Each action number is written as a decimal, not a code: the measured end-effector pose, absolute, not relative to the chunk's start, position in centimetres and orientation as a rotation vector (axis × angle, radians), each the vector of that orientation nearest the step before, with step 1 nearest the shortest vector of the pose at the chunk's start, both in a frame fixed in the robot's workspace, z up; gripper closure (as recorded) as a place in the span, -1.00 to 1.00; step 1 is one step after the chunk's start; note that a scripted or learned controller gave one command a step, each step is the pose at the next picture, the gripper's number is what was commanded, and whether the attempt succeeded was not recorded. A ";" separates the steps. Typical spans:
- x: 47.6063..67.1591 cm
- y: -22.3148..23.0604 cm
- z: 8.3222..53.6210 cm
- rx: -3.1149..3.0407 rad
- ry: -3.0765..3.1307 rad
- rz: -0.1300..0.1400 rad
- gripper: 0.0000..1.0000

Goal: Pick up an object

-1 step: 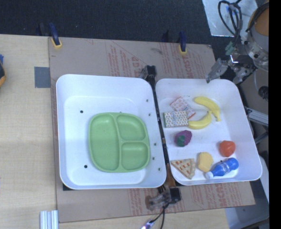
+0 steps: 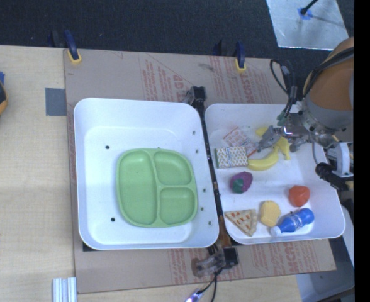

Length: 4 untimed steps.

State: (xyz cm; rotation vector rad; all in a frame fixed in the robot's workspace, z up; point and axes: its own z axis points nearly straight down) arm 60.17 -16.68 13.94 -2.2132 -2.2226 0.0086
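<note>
While the arm (image 2: 328, 87) is reaching in from the right and leaning low over the right bin (image 2: 323, 231), the tool (image 2: 274, 138) is hovering at the banana (image 2: 267, 159), apparently because that fruit is the chosen pick. I cannot tell whether the tool is clenched or released. The banana is lying in the upper part of the bin, just beside a checkered packet (image 2: 231, 156). A purple fruit (image 2: 240, 182), a red ball (image 2: 299, 195), a blue bottle (image 2: 295, 221) and a sandwich wedge (image 2: 241, 220) are sitting loose nearer the front, probably scattered as alternatives. A green tray (image 2: 155, 187) is resting in the left bin (image 2: 90, 168) on the tabletop (image 2: 21, 187).
</note>
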 end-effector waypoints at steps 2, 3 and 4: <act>65.4 -18.5 10.1 -2.200 -2.220 0.018 1.00; 65.6 -13.0 16.1 -2.213 -2.225 0.004 1.00; 59.9 -7.2 19.2 -2.212 -2.227 0.005 1.00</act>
